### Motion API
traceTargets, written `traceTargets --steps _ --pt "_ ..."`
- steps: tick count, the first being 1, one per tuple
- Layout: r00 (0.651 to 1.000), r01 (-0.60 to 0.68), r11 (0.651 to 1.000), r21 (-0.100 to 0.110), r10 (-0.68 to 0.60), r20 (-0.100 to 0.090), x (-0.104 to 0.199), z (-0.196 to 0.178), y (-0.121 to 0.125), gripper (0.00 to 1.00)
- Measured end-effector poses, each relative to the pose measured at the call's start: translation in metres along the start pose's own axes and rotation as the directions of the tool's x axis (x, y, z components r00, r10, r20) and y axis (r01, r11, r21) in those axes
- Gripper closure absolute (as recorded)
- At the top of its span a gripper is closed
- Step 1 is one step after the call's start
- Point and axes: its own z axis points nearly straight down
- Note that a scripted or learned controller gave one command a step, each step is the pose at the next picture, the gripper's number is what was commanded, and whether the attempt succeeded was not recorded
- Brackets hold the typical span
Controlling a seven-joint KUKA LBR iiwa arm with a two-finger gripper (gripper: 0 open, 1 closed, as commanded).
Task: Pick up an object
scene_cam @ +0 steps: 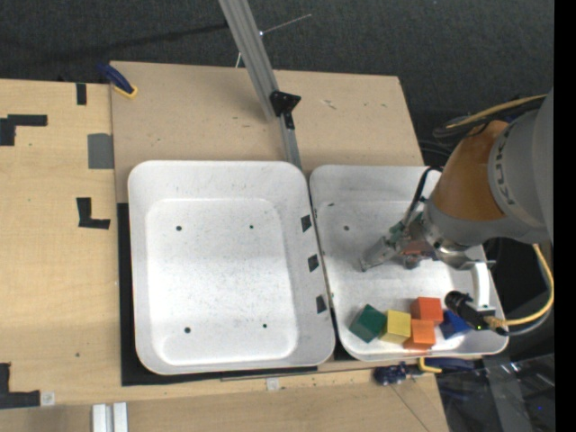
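The grey arm with its orange band (pixel 468 183) is reaching in over the right-hand shallow white plastic bin (pixel 360 192), and its two-finger claw (pixel 382 255) is hanging low over the middle of that bin's floor. A grey finger (pixel 373 259) is pointing out to the left and slightly toward the near edge; the rest of the claw is sitting in a dark, cluttered knot of metal and cable, so how far it is open cannot be told, and nothing can be made out between its tips.

The objects to pick are lying in a cluster below and to the right of the claw, in the near right corner of the same bin, apart from the fingertip. Nearest the claw, down and slightly left of it, a dark green block (pixel 366 322) is resting tilted. Just beside that, a yellow cube (pixel 398 325) is touching it on its right. Further right, two orange blocks are sitting together, one (pixel 427 309) higher and one (pixel 421 333) lower, and a blue piece (pixel 453 324) is lying at the far right, partly hidden by a black fitting.

Left of the claw, across the touching rims, the second shallow white bin (pixel 220 268) is lying on the wooden bench (pixel 207 115). Up and left of the claw, a slanted grey metal rail (pixel 256 48) is crossing the bench top.
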Motion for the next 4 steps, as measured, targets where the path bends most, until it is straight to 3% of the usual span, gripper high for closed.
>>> traceTargets --steps 1,4 --pt "1.0 0.001 1.0 -0.004 -0.001 0.0 0.001 -0.013 0.001 1.0" --pt "1.0 0.001 1.0 -0.013 -0.001 0.002 0.005 -0.172 0.0 1.0"
